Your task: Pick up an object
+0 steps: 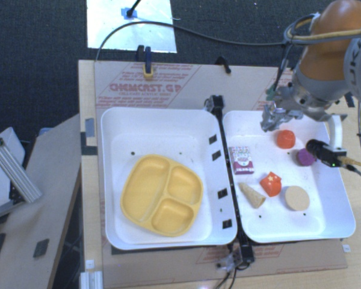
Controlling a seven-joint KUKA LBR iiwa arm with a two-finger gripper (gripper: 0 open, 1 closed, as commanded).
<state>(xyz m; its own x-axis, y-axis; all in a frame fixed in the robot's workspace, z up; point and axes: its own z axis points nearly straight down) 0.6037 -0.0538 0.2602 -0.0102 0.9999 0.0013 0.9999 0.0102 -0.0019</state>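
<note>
The right bin (325, 227) holds several small objects: a red-orange ball (285, 139), a purple piece (305, 157), a red and white carton (242, 159), a red block (271, 183), a tan wedge (252, 195) and a tan disc (297, 198). My gripper (272, 120) hangs over the far part of this bin, just left of and above the red-orange ball. Nothing shows between its fingers.
The left bin (117, 131) holds a yellow compartment tray (162, 195). A black divider strip (224, 161) runs between the bins. A yellow clamp (148, 62) sits at the bench's far side. The arm's orange band (340, 38) looms over the right bin's far corner.
</note>
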